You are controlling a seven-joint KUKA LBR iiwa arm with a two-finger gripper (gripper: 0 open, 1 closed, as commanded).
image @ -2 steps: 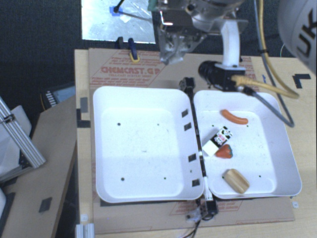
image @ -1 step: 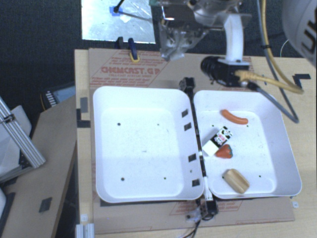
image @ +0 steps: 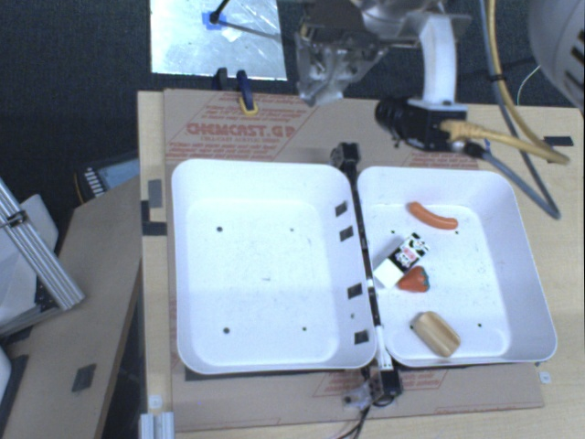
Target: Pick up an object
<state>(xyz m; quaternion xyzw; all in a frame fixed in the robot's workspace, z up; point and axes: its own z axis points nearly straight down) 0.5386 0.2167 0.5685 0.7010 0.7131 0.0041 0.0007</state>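
Nearest the lens, one tan wooden block (image: 435, 333) lies at about five o'clock in the right bin (image: 526, 273), one of two white bins on the tabletop (image: 228, 122). Three more things share that bin: one red piece (image: 414, 280) near its centre, one black-and-white block (image: 403, 257) touching it at eleven o'clock, and one orange sausage (image: 431, 215) at twelve o'clock. The left bin (image: 260, 263) sits beside it. At twelve o'clock above the bins hangs the pincer (image: 322, 71); I cannot tell whether it is spread.

Right bin (image: 512, 245): orange sausage (image: 431, 215) rear; black-white block (image: 402, 259) touching red piece (image: 414, 280); tan block (image: 435, 333) front.
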